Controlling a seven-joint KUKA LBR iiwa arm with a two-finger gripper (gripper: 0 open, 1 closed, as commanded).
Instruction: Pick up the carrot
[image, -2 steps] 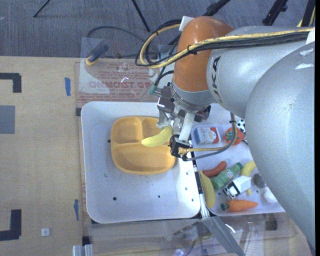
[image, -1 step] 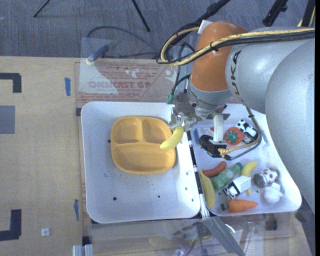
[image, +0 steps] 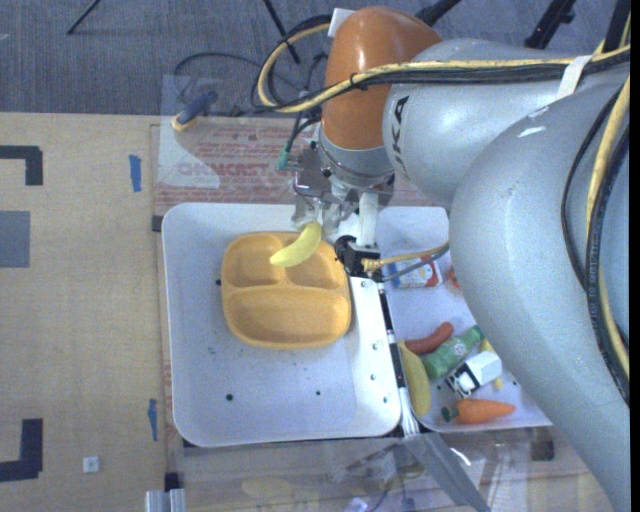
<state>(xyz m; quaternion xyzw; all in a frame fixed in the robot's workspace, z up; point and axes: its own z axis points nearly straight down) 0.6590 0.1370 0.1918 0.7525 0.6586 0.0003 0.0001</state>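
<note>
Arm (image: 520, 200) hides much of carrot's (image: 484, 409) bin (image: 432, 222).

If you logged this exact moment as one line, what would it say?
gripper over left bin, banana between its fingers above yellow tray | carrot lying in right bin | carrot not picked up

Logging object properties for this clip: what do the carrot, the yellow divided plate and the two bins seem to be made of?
Carrot: probably moulded plastic, a toy; uniform orange, smooth, slight sheen.
Yellow divided plate: looks like matte plastic; rounded moulded ridges, even colour, soft highlights.
Left bin and right bin: likely thin formed plastic; smooth white walls, rounded corners, dark specks on the left floor. The material cannot be confirmed by look alone.
</note>
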